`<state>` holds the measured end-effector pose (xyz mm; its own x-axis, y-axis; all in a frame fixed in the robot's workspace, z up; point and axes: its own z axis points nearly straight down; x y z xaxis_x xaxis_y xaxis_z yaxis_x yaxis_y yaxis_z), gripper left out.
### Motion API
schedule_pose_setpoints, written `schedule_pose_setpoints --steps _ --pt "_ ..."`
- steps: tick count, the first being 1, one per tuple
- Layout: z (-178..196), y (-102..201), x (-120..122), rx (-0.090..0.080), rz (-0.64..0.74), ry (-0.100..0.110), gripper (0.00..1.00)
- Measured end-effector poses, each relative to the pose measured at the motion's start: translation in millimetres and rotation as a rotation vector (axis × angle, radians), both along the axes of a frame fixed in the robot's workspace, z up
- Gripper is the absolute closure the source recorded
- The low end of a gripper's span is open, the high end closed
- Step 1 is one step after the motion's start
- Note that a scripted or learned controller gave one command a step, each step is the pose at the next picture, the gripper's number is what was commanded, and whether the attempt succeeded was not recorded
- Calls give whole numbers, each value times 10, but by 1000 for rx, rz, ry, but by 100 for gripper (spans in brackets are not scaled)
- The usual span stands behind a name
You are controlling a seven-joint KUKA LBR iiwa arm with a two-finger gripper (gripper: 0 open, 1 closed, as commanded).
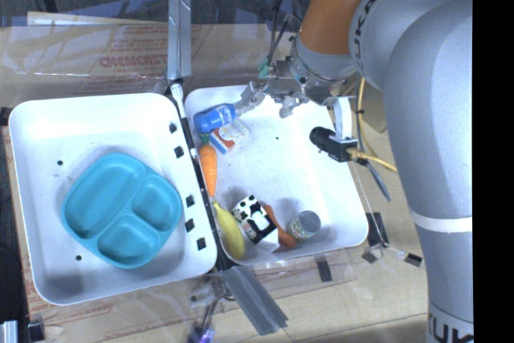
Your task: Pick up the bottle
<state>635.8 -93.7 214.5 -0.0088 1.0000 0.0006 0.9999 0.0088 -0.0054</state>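
Bottle, one only: blue, smooth plastic, lying on its side in the upper left corner of the right bin, its white-labelled end toward the bin's middle. Gripper at upper centre of the frame, just right of the bottle; two thin metal fingers spread moderately wide with nothing between them, the left fingertip close to the bottle's end, contact not discernible. Arm, one: grey rounded casing, glossy orange band above the wrist, filling the right side of the frame. Bins, two: shallow white plastic, rounded corners, side by side, touching along a centre line fitted with small black clips. Left bin holds one divided plate, light blue, matte, three compartments, rounded outline, set slightly below the bin's centre. Right bin contents besides the bottle: one carrot, orange, tapered, lying along the left wall just below the bottle; one banana, yellow, curved, at lower left; one small block with a black-and-white pattern just right of the banana; one orange item partly under that block, identity unclear; one tin can, metallic end up, tilted, at lower centre-right. One red-and-white packet sits just below the bottle, touching or nearly so. Bench surface tan, cardboard-like, under clear film.
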Motion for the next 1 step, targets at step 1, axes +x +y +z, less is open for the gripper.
schedule_pose_setpoints --steps 1 --pt "-1237 31 202 0 177 -1 0"
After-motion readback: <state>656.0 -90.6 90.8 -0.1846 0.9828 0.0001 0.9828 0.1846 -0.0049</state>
